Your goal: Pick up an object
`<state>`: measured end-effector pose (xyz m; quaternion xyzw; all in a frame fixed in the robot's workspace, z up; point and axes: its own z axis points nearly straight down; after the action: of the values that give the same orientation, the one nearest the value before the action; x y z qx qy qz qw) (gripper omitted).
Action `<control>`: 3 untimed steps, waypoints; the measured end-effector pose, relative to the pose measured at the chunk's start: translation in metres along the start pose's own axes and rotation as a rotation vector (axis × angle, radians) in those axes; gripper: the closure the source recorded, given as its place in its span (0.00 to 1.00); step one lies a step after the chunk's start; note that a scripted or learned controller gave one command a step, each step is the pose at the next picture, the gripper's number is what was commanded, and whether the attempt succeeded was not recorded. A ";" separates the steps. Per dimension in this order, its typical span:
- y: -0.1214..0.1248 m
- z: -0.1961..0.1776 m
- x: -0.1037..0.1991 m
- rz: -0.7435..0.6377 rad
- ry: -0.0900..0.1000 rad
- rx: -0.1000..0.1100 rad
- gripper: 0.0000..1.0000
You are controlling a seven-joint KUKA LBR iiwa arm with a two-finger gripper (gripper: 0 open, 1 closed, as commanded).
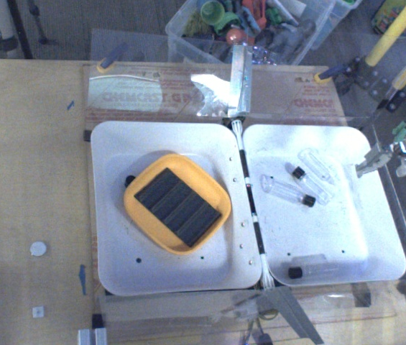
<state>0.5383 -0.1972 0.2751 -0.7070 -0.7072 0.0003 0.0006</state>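
A yellow square dish with a black ridged pad on top lies tilted in the left bin. A small black piece peeks out at its far left edge. In the right bin lie three clear tubes with black caps. One tube is near the middle, and a second tube lies just behind it. The third tube rests against the front wall.
A clear box of mixed toys stands behind the bins. An upright metal strip rises at the back where the bins meet. Metal clamps sit at the right bin's right rim. A small white disc lies on the bench at left.
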 end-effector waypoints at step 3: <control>0.080 0.188 0.014 0.017 -0.002 -0.006 0.00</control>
<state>0.6175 -0.1827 0.0869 -0.7129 -0.7012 -0.0011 -0.0024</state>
